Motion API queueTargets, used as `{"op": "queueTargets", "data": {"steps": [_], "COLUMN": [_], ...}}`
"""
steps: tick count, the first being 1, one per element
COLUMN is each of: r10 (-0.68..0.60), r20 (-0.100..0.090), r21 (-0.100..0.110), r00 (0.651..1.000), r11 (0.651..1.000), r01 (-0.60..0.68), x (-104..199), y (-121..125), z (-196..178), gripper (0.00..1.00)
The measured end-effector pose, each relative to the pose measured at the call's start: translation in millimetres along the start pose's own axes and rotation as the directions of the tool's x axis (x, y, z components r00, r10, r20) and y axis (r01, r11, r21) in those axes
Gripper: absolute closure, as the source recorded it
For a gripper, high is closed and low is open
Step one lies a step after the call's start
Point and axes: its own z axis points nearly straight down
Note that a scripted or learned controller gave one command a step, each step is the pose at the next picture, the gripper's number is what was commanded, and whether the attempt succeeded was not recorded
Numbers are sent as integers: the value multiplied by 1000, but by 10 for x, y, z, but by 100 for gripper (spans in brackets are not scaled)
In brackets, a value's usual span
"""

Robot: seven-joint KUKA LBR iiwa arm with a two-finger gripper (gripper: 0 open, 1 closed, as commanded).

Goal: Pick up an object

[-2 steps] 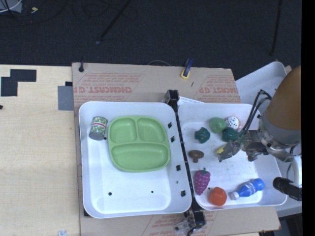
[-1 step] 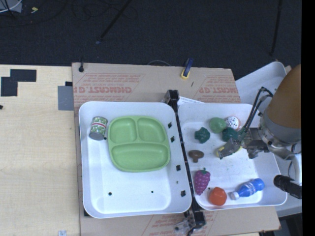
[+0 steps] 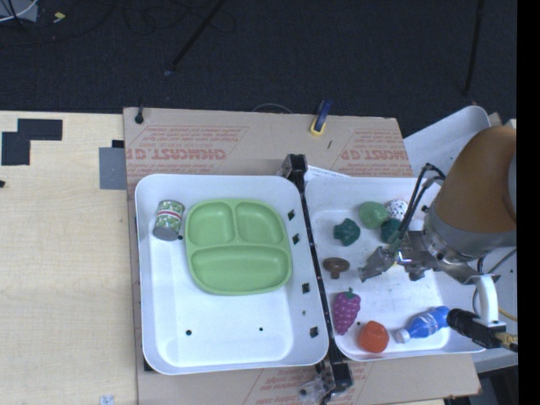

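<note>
Gripper (image 3: 381,264) is hanging over the right bin (image 3: 439,298), roughly mid-bin, w/ nothing visibly between its fingers; can't tell whether the fingers are spread or closed, too dark & small. Taking the gripper as landmark: brown mushroom-like piece (image 3: 336,267) is sitting just left of it, nearest item, not touching as far as can be seen. Dark green toy (image 3: 346,231) is lying up-left of it, near. Light green round piece (image 3: 371,214) is lying above it, w/ a white dotted thing (image 3: 396,207) and a dark teal piece (image 3: 390,229) beside that, partly behind the arm's cabling. Purple grapes (image 3: 345,309) are lying below-left of gripper, orange-red ball (image 3: 373,337) further below, blue bottle (image 3: 424,323) below-right, near the bin's front edge. Arm (image 3: 477,192) w/ orange band is coming in from the right, covering that bin's right part.

Well left of gripper, across the black divider (image 3: 305,251), the left bin (image 3: 219,344) is holding a green divided plate (image 3: 238,247) and a small can (image 3: 169,219) lying just left of the plate, touching or nearly so. Both bins are resting on cardboard (image 3: 219,146) on a light wood bench (image 3: 59,294). A blue/yellow clip (image 3: 321,118) is sitting at the cardboard's far edge.
</note>
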Motion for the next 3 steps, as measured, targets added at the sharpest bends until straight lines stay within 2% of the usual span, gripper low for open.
{"op": "queueTargets", "data": {"steps": [2, 3], "r10": [1, 10], "r20": [0, 0], "r21": [0, -1], "r00": [1000, 1000], "r11": [1000, 1000], "r01": [-1, -10], "x": [93, 70], "y": [61, 58], "z": [1047, 923], "gripper": [0, 100]}}
